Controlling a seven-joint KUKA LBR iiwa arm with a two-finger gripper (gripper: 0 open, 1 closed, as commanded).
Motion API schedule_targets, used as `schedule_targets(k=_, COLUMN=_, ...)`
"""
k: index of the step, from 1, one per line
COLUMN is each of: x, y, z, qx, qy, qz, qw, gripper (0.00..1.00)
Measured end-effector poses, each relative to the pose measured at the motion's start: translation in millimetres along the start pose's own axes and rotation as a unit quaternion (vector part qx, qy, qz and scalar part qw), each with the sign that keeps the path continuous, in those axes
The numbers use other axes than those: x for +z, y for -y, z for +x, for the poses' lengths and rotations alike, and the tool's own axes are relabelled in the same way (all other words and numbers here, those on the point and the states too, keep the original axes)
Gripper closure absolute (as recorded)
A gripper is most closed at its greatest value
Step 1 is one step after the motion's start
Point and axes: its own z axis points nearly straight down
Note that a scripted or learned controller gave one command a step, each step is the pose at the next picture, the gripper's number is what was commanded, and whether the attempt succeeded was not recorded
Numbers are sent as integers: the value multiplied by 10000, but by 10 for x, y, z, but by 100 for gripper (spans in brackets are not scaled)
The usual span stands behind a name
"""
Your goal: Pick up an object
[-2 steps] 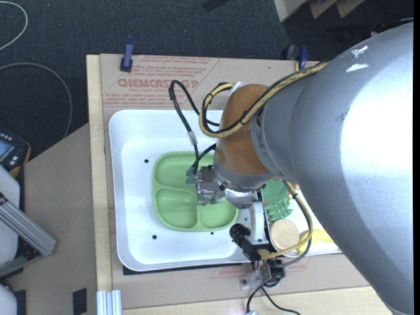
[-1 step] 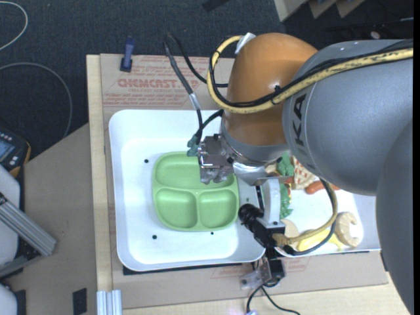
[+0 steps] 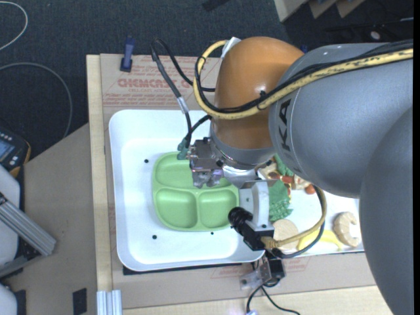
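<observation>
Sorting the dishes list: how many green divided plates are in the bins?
1. The green divided plate lies in the left bin, partly under the gripper. The arm covers most of the right bin, so others may be hidden.

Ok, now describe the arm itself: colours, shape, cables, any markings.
The arm is bulky, with smooth grey rounded casings and a glossy orange dome-like band above the wrist. A yellow-and-black cable runs along the grey link and loops around the orange part, with thinner black cables nearby. Part of a black letter marking shows on the grey casing. The wrist end is a grey metal block with small fittings.
</observation>
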Motion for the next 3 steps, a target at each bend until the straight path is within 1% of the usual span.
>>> schedule_targets(k=1, x=-967, y=-12, z=-311, qx=9, qy=-12, qz=-45, qw=10000, gripper=100)
schedule_targets(k=2, x=141, y=10, z=-608, qx=32, qy=11, qz=52, qw=10000, gripper=100)
schedule_targets(k=3, x=-876, y=-14, z=-954, qx=19, qy=-8, qz=-55, qw=10000, gripper=100)
